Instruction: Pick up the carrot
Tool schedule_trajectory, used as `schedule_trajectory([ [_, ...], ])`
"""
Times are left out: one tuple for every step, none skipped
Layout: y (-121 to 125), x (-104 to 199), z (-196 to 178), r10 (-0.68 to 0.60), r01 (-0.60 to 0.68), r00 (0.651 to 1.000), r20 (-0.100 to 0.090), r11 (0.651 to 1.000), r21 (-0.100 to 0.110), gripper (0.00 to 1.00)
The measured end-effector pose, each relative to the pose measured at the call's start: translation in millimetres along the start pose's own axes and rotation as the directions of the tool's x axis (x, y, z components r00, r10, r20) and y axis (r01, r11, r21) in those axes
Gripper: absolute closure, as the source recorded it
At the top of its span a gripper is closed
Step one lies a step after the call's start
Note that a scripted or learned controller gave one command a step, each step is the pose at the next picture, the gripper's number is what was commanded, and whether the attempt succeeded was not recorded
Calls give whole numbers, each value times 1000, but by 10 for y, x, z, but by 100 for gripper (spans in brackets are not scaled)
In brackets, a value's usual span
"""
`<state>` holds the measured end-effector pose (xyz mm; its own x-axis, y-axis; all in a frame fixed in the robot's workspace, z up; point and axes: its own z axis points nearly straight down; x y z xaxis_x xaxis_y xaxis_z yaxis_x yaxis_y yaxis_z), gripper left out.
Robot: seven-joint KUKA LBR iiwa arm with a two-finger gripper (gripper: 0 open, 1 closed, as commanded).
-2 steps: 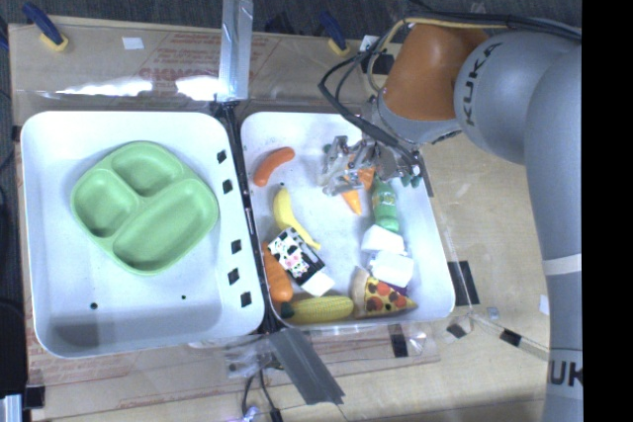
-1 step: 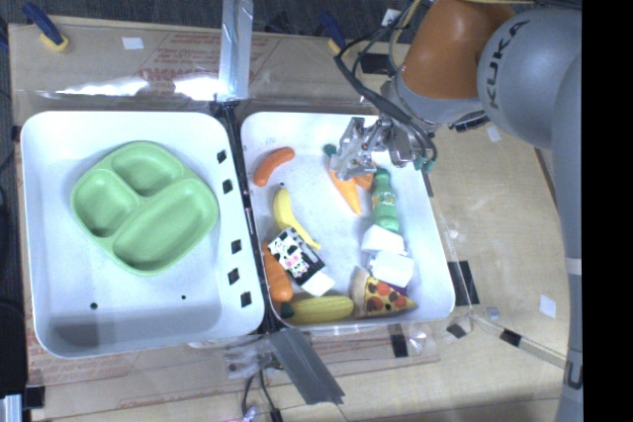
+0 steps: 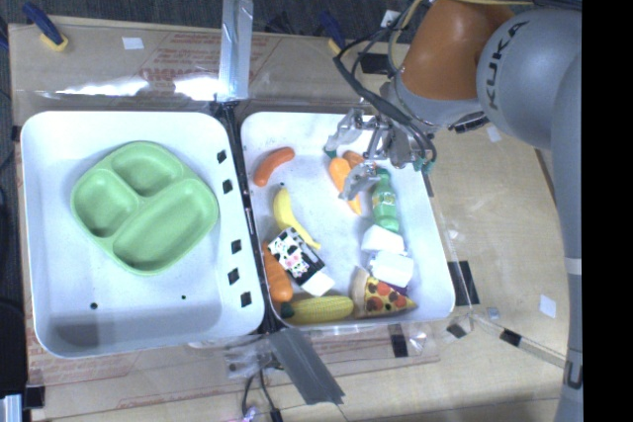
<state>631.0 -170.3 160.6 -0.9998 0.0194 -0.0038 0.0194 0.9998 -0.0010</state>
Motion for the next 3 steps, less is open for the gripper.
schedule_trajectory([
  [26, 159, 717, 34, -34, 999, -9, 999, -3, 0],
  [32, 121, 569, 28, -28, 1000, 1, 1000, 0, 100],
  [-63, 64, 153, 226, -226, 974, 1, 974, 0, 100],
])
